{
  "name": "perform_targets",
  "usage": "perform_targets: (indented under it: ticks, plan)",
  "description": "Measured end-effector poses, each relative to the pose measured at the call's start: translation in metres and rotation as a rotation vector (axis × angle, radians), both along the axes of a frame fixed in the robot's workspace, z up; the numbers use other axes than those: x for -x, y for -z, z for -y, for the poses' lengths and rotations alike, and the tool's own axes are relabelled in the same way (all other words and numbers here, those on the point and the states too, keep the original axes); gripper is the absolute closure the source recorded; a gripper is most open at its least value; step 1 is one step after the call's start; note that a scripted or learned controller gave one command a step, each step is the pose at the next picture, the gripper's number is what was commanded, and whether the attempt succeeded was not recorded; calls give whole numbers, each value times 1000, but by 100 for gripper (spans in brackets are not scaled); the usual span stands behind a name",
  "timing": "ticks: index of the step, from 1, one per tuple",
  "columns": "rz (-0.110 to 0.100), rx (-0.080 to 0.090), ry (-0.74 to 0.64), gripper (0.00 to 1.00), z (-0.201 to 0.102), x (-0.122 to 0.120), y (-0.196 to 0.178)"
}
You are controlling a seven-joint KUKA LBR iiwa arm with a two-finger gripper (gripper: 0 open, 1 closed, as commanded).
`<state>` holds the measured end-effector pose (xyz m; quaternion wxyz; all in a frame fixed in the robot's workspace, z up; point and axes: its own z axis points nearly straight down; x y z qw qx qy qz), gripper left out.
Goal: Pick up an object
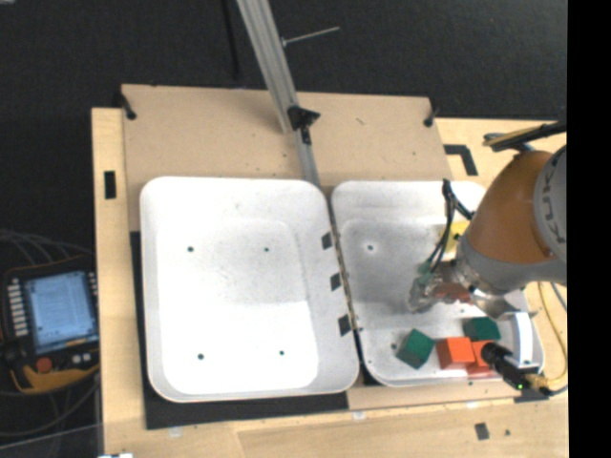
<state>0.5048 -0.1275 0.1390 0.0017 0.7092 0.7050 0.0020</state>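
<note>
So the arm is reaching in over the right bin (pixel 382 208), and the gripper (pixel 427 290) sits low above the bin floor, a bit toward the near edge and right of the middle. Honestly can't tell whether the jaws are open or closed, it's all blur and cables down there, and I see nothing held between them.

Candidates are all bunched along the near edge of that bin: a green block (pixel 415 348) just below the gripper, an orange block (pixel 456 352) right beside it, and another green piece (pixel 481 328) further toward the near right corner, partly tucked under the wrist. The left bin (pixel 229 284) has nothing worth chasing.

If I were tuning this step, I'd go for the green block near the middle of the near edge. It's the most exposed one, with free floor on its left side and behind it. It looks turned at an angle to the bin wall, so I'd rotate the wrist to match its flat faces instead of pinching corners. The risk is that the orange block is so close that a finger could land on it, or shove both against the rim. Come straight down, close slowly, then lift before moving sideways.
</note>
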Motion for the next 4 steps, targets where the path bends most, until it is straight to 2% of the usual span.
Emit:
perform_targets:
  ticks: [2,3,4]
  plan:
    - [2,2,-10,100,-3,-13,-93]
    - [-3,-1,-14,100,-50,-45,-86]
    - [-2,-1,-14,100,-98,-69,-99]
